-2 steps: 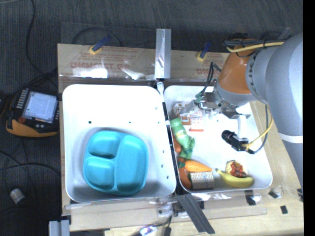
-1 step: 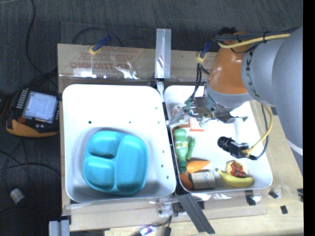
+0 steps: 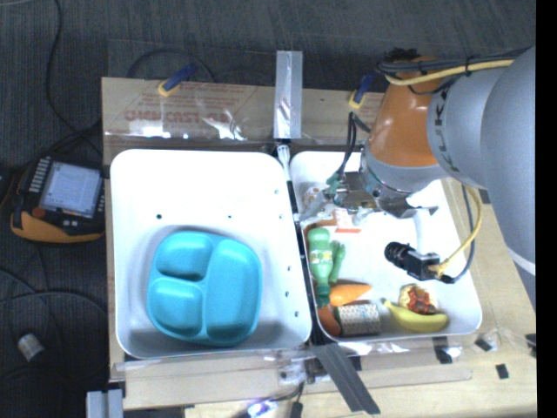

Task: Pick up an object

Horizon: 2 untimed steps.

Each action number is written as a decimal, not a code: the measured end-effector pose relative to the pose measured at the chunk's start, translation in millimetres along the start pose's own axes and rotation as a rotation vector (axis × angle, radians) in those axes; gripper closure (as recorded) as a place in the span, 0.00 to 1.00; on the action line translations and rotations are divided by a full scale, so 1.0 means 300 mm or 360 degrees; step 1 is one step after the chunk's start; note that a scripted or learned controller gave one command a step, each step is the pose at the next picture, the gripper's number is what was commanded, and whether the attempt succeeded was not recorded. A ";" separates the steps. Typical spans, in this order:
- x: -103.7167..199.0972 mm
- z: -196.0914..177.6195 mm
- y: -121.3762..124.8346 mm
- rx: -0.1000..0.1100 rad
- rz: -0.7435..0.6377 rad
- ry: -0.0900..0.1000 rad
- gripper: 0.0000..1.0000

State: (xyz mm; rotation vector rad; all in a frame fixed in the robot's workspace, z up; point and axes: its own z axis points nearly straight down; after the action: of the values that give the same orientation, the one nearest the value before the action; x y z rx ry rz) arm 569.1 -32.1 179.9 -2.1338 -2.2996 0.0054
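Two shallow white bins side by side on a bench: left bin [image 3: 130,181] holding a turquoise plastic divided plate [image 3: 205,287] with three compartments, lying toward the near half of the bin. Right bin [image 3: 466,299] crowded along its left wall and near edge with small toys.

Grey arm with an orange band [image 3: 402,133] reaching in from the right, bent down over the far half of the right bin. Gripper [image 3: 348,200] low above the bin floor near the far left corner, seen from above and partly hidden by the wrist; cannot tell how wide the jaws stand, nor whether anything sits between them.

Just below the gripper, a green plastic bottle-shaped toy [image 3: 321,257] lying flat against the bin's left wall, long axis running far-to-near, narrow end toward the far side. Next to its near end, an orange plastic carrot [image 3: 348,293], long axis across the bin, tip pointing right. Nearer still, a grey ridged block [image 3: 359,319] beside a red rounded piece [image 3: 325,319]. Yellow plastic banana [image 3: 416,321] along the near edge, long axis left-to-right, curved ends turned up, a red speckled item [image 3: 419,298] touching its upper side. Black cylindrical part [image 3: 409,258] on a yellow cable hanging over the bin's middle.
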 end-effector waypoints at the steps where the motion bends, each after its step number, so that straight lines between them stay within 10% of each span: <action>1: -0.081 0.000 0.003 0.0001 0.0074 0.0000 0.00; 2: -0.208 0.266 0.062 0.0000 0.0042 -0.0004 0.00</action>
State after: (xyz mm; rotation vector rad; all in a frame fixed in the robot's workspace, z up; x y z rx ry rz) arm 592.0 -92.7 99.9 -2.1656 -2.2725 0.0084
